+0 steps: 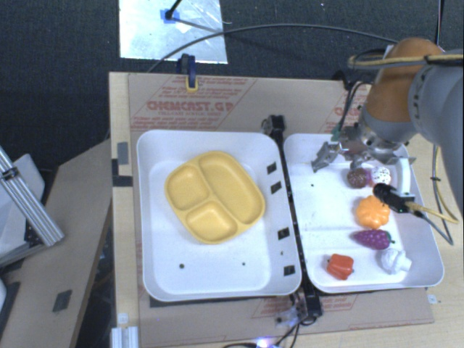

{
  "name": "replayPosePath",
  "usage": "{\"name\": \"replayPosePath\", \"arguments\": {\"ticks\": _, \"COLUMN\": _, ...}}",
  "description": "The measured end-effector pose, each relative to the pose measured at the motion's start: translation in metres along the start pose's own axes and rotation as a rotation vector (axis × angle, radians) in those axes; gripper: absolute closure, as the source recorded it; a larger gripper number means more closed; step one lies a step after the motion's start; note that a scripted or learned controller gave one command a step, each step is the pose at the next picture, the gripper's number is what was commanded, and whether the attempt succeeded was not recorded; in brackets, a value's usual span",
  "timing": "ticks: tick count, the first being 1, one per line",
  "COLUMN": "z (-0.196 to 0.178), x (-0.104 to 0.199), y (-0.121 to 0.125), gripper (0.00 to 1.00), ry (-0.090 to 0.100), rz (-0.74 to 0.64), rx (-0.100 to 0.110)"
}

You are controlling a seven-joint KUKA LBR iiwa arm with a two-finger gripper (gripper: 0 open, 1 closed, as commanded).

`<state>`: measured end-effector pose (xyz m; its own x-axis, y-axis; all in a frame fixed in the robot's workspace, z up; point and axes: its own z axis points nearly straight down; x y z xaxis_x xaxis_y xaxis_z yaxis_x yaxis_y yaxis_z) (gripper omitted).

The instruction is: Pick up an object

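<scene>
Nearest the camera, along the front edge of the right bin (308,216), lie a red-orange pepper-like toy (340,266) and, well apart to its right, a crumpled white lump (394,260). Just behind them sits a purple piece (372,238), and just behind that an orange pumpkin-like piece (372,212). Farther back a brownish-red ball (358,177) rests next to a white speckled ball (382,175). All six lie on the bin floor, so any of them could serve as the object to pick.

Level with these, the left bin (156,216) carries a yellow divided plate (213,196) set at a slant.

Beyond the brownish-red ball, the gripper (321,159) hangs over the back left part of the right bin, above bare white floor and near the ball but apart from it. From this slanted view I cannot tell whether the jaws are open or closed. Nothing shows held in them.

Farthest off, the worktop (217,96) runs back to a blue and yellow clamp (188,71) and then a shiny sheet (172,17).

As I judge it, the task is barely begun. The arm has reached the bin that holds the things, but no object is lifted or gripped. What is left is choosing one, most likely the nearby ball, then lining up over it, descending, closing and raising it clear.
</scene>
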<state>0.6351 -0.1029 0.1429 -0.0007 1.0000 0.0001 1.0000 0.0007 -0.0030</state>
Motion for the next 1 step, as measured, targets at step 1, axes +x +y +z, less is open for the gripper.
{"name": "replayPosePath", "arguments": {"ticks": 1, "z": 0.0514, "x": 0.0006, "y": 0.0005, "gripper": 0.00, "ry": 0.000, "rz": 0.001, "rx": -0.002}}
